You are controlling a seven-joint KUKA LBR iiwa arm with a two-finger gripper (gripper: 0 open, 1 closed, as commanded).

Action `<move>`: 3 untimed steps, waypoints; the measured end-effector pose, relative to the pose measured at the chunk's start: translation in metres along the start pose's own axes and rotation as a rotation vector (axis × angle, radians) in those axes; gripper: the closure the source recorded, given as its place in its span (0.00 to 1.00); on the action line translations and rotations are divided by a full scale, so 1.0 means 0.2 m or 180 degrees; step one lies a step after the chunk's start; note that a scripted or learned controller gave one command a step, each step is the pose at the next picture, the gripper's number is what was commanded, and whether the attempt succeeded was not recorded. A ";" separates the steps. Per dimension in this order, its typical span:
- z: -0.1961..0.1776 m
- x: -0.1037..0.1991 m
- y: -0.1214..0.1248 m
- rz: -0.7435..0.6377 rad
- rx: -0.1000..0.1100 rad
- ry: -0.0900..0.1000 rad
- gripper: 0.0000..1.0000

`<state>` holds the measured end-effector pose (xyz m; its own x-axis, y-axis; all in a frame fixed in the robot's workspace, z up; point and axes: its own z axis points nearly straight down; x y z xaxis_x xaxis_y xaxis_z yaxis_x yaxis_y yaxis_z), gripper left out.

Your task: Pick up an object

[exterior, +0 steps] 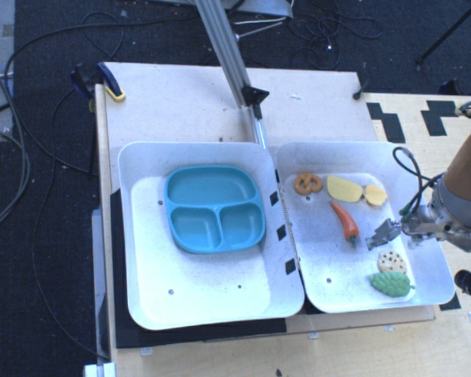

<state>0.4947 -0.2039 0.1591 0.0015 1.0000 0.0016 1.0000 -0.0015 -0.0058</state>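
The right bin (323,275) holds several small food items: a brown pretzel (307,183), a yellow potato-like piece (345,188), a small yellow slice (375,195), a red chili pepper (346,221), a speckled cookie (391,261) and a green leafy piece (392,283). My gripper (383,235) hangs at the bin's right side, just above the cookie and to the right of the chili pepper. Nothing shows between its fingers.
The left bin (145,285) bears a blue tray with three compartments (217,209). A slanted metal pole (228,45) comes down to the bins' far edge. Cables lie on the dark floor at the left and back.
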 end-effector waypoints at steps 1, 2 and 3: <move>0.24 -0.04 0.00 0.0000 -0.0004 -0.0002 0.00; 0.33 -0.04 0.01 -0.0001 -0.0028 -0.0012 0.00; 0.27 -0.05 0.01 0.0002 -0.0046 -0.0024 1.00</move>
<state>0.4971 -0.2133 0.1057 0.0022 1.0000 -0.0059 1.0000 -0.0022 0.0087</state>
